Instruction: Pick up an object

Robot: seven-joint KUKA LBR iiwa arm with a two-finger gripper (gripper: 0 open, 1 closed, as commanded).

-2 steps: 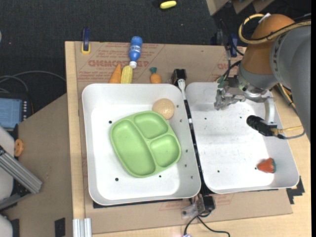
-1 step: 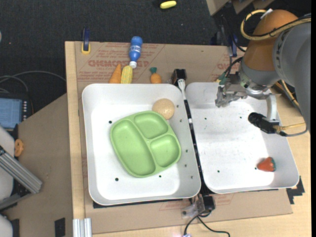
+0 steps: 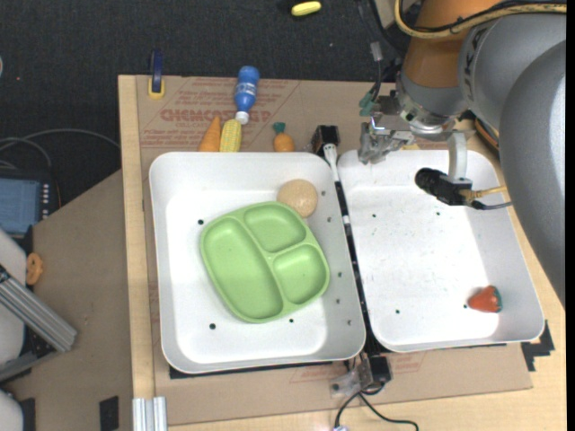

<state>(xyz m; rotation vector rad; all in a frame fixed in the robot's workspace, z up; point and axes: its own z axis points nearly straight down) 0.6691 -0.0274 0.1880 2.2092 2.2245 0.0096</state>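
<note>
Gripper [image 3: 373, 151] hovered at right bin's [image 3: 422, 330] far-left corner; jaws' state could not be told. Nearest target: strawberry [image 3: 485, 300]; descend squarely.

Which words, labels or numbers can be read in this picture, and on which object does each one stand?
"CHEMCAST G P" or similar, in red print on the brown cardboard sheet behind the bins; the letters are blurred and part is covered by the blue and white bottle, so the reading is uncertain.
A smaller red line under it: too blurred to read.
The bottle's label: too small to read.
</note>
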